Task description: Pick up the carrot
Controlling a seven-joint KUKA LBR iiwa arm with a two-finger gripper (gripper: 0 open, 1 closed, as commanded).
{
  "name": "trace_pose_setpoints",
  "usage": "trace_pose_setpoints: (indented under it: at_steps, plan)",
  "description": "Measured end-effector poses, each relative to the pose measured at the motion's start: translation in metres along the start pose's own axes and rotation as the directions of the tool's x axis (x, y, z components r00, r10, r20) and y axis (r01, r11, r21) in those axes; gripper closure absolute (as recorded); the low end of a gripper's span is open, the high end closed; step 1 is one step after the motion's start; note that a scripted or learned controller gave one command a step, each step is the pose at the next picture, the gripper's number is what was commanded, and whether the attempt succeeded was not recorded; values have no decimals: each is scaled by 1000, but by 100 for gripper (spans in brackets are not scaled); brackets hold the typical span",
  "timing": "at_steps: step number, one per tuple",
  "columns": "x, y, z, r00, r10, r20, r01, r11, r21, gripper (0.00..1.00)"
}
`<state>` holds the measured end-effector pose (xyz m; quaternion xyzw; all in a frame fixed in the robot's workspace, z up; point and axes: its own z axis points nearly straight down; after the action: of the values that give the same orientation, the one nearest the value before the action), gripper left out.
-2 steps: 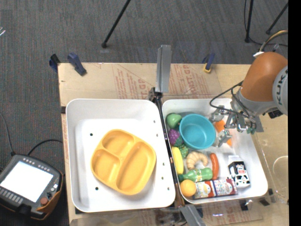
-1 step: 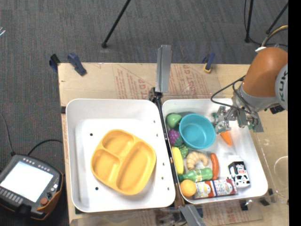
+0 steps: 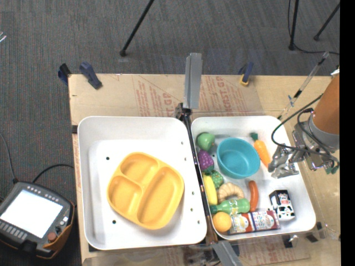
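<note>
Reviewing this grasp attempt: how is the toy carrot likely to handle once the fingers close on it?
The carrot looks like smooth moulded plastic, so probably stiff, light and somewhat slippery. Its tapered, rounded body may squirt out of a pinch or roll. It lies close beside the teal bowl, so the tool may nudge that bowl.

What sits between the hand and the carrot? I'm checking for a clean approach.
In the camera view, just a narrow strip of bare white bin floor separates the hand from the carrot; the blue bowl sits on the carrot's far side.
</note>
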<state>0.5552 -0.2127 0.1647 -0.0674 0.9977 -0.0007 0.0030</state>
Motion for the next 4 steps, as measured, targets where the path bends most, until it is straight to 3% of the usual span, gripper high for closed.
trace_pose_setpoints:
  at_steps: [1, 2, 3, 4]
  plan:
    - [-54, -6, 45, 996, -84, 1, 84, 996, -1, 100]
    - [-52, -4, -29, 966, -259, 3, 259, 966, 0, 100]
    - [13, 53, 35, 991, -132, -9, 132, 991, -8, 100]
    - [7, 1, -98, 893, -449, 2, 449, 893, 0, 100]
